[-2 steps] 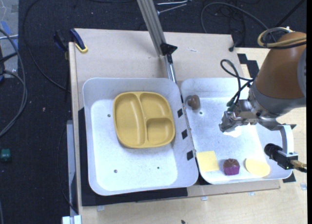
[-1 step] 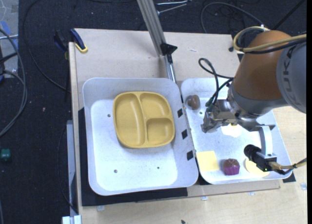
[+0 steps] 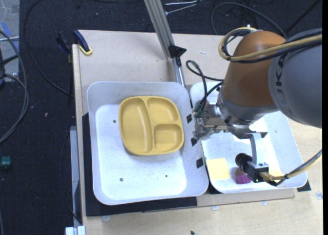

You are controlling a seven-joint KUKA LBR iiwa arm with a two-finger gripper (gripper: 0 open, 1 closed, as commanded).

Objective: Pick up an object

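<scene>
Closest to my lens is the grey robot arm [image 3: 302, 75], reaching in from the right with its broad orange band [image 3: 253, 70] above the wrist. Pale letters run down the grey casing. I can read what looks like "UK", and the rest is cut off. No other writing is legible to me.

Below the wrist, the tool [image 3: 201, 125] sits over the seam where the two bins meet, above the left edge of the right shallow white bin [image 3: 287, 142]. The wrist hides it from above, so I cannot tell how far open it is or whether it has hold of anything.

Candidates for the pick lie in both bins. A yellow plastic plate with three compartments [image 3: 151, 125] lies flat in the upper half of the left shallow white bin [image 3: 102, 177], its right rim just beside the tool. In the right bin, a flat pale-yellow square pad [image 3: 217, 168] lies near the front left corner. A small purple piece [image 3: 242, 177] rests near it to the right, at the front wall; its shape is too small for me to make out.

Both bins rest side by side on the pale wooden tabletop [image 3: 123, 55]. A silver metal strut [image 3: 156, 14] slants across the tabletop's far edge, and a blue-and-yellow clamp [image 3: 82, 43] grips its far left corner. Black cables [image 3: 31, 65] trail over the dark floor around it.
</scene>
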